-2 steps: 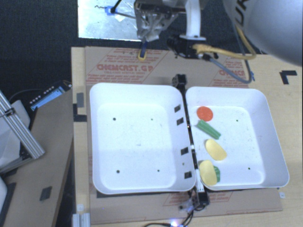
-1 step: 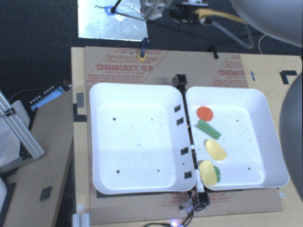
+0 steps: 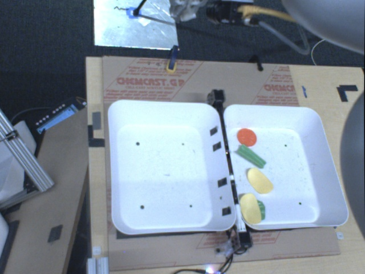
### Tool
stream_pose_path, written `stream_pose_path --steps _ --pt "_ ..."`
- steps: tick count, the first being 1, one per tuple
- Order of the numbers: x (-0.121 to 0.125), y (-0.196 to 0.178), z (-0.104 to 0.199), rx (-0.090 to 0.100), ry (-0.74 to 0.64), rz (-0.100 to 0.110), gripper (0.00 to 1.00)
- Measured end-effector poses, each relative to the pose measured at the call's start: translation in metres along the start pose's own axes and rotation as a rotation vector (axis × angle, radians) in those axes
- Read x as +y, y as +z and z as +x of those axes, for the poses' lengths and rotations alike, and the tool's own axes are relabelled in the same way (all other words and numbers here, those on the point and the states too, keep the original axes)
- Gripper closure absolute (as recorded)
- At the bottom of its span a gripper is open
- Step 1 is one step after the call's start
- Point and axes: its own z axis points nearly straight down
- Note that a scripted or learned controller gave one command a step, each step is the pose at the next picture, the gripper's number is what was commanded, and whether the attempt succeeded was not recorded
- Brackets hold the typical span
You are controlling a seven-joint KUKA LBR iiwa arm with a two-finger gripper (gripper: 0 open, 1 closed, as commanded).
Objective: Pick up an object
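Note:
Several small objects lie in the left part of the right bin (image 3: pixel 296 170). An orange-red disc (image 3: pixel 246 136) is farthest back, and a green strip (image 3: pixel 251 156) lies slantwise just in front of it. Nearer the front are a yellow oval piece (image 3: pixel 259 180) and a second yellow piece (image 3: pixel 249 208) at the bin's front left corner, with a small green object (image 3: pixel 261 210) touching its right side. My gripper (image 3: pixel 187 3) hangs high at the top of the view, beyond the bench's far edge and well away from both bins. I see nothing held in it.
The left bin (image 3: pixel 162 170) adjoins the right one along a black clipped seam (image 3: pixel 227 164). A shiny metal sheet (image 3: pixel 134 16) lies on the dark floor behind the bench. A yellow and blue clip (image 3: pixel 171 61) sits at the bench's back edge. Grey arm housing (image 3: pixel 325 4) fills the top right.

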Motion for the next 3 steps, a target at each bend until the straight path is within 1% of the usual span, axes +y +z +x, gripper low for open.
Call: stream_pose_path --steps 3 --pt "0.000 -0.034 0.001 0.002 -0.011 -0.005 1.00"
